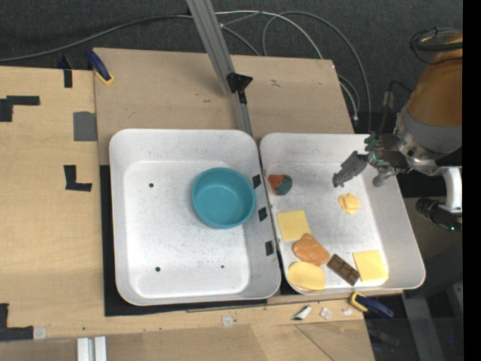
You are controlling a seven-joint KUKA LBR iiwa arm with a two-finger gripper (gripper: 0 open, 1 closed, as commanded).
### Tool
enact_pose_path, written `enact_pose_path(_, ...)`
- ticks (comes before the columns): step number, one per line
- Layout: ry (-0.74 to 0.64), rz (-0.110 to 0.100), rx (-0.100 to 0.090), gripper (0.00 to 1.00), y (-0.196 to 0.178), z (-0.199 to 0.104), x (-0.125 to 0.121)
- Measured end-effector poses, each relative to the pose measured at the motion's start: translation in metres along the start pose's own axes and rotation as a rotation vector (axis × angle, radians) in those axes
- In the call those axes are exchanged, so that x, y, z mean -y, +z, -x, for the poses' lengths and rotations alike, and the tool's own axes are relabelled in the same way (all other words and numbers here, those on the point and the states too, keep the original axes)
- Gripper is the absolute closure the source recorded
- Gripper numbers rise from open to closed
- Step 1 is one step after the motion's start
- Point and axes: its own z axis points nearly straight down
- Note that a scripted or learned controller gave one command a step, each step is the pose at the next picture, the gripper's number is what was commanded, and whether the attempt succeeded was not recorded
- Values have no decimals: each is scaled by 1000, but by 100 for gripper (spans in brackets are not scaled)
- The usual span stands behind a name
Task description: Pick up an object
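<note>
The grey two-finger gripper (353, 173) hangs over the right white bin (398, 235), apparently open and holding nothing, just above the small yellow lumpy piece (349, 202) below it.

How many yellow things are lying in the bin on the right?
4. A small lump near the gripper, a square mid-bin, a rounded piece at the near edge, and a square in the near right corner. None looks hidden.

Small pale-yellow lump (349, 202) flat in right bin (398, 224), near gripper (353, 171)
</note>
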Motion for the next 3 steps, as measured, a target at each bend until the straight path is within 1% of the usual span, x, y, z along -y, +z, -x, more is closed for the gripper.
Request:
enact_pose_path(1,0,0,0,0,0,0,0)
enact_pose_path(2,1,-7,0,0,64,-2,4)
enact_pose_path(3,2,-7,-1,0,125,0,14)
